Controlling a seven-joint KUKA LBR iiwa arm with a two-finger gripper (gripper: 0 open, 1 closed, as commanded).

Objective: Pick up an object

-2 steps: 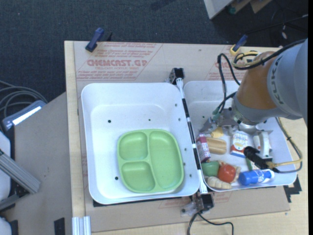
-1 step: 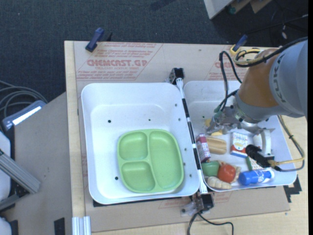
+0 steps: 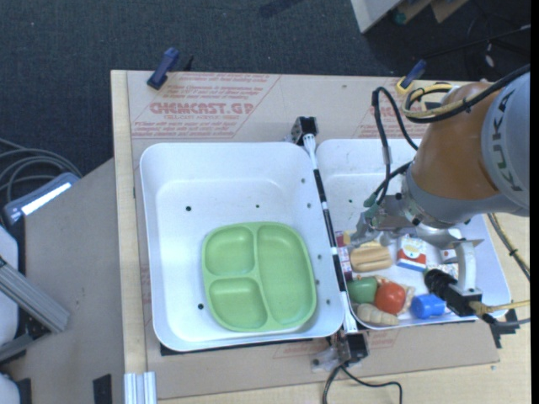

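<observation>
Crowding the right bin [image 3: 354, 162], toy foods [image 3: 379, 289] below the arm [image 3: 455, 167], tool state unclear, green tray [image 3: 257, 276] left.

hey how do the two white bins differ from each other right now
The left bin holds a green divided plate lying flat; the right bin holds a jumble of small toy foods near its front. The left bin is open to view, while the arm reaches over the right bin and covers much of it. Both are shallow, white and side by side.
</observation>
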